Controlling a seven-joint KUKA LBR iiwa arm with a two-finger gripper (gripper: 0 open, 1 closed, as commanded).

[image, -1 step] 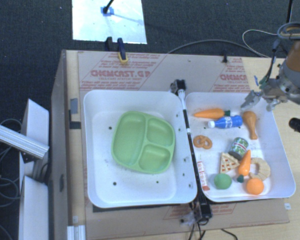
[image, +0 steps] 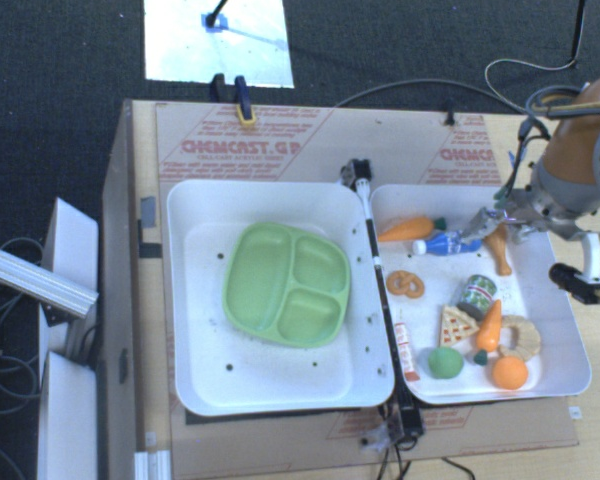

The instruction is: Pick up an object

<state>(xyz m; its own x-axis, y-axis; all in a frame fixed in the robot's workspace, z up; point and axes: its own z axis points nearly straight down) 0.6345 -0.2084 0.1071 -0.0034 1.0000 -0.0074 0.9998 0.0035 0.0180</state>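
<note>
My gripper (image: 492,226) hangs low over the far right part of the right bin (image: 570,343). It is just beside the right end of a blue and white bottle (image: 448,245) and above a small tan stick-shaped piece (image: 501,255). An orange carrot (image: 408,229) lies behind the bottle. Toward the front lie a pretzel (image: 406,284), a green can (image: 476,294), a yellow wedge (image: 457,327), a second carrot (image: 489,326), a green ball (image: 444,361), an orange (image: 509,371) and a pale ring (image: 521,334). Nothing is visibly held.
The left bin (image: 205,368) holds a green divided plate (image: 287,283). A black-and-white bar (image: 376,268) runs along the divide between the bins. A red and white tube (image: 403,348) lies at the right bin's left wall. The grey arm (image: 572,173) comes in from the right.
</note>
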